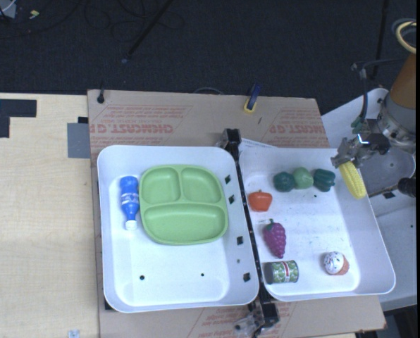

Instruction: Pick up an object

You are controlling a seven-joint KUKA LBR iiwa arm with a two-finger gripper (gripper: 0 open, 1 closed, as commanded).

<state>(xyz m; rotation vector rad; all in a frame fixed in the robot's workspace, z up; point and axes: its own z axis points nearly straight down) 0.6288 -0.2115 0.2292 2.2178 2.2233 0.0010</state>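
Holding a divided green plate point(182, 204) and a blue bottle point(129, 201) beside it: left bin point(118, 273). Scattered across right bin point(368, 259): green vegetables point(303, 179), purple grapes point(275, 238), green can point(281, 272), orange pepper point(259, 201), white-orange ball point(334, 263). Clamped on yellow corn point(353, 179) above that bin's far right rim: gripper point(351, 159).

glossy white plastic bins point(125, 273), matt cardboard point(196, 122)

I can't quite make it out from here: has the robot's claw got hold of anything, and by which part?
Yes, it looks so: the gripper has the yellow corn by its upper end. The rest of the cob hangs down at a slant over the right bin's far right rim.
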